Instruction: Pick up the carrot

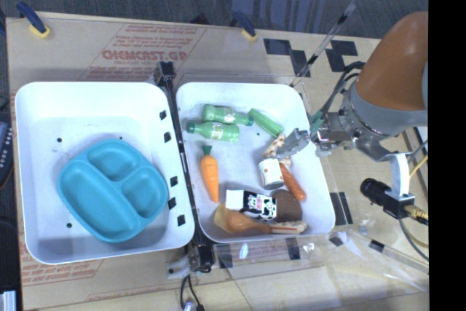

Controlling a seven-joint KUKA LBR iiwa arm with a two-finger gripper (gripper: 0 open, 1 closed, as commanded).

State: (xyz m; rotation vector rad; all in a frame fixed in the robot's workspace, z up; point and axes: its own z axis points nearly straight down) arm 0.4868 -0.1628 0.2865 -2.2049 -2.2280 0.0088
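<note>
The carrot (210, 175), orange with a green top, lies lengthwise in the left part of the right bin (240, 92), its top pointing to the far side. My gripper (293, 142) hangs over the right side of that bin, just above a small white cup (271, 172) and well to the right of the carrot. A second, smaller orange piece (293, 184) lies beside the cup, under the gripper. Nothing shows as held.
Two green bottles (217, 122) and a green vegetable (265, 121) lie at the bin's far side. A cow-patterned item (259, 204), a brown piece (288, 207) and a drumstick (244, 222) crowd the near edge. A blue divided plate (113, 189) sits in the left bin (44, 102).
</note>
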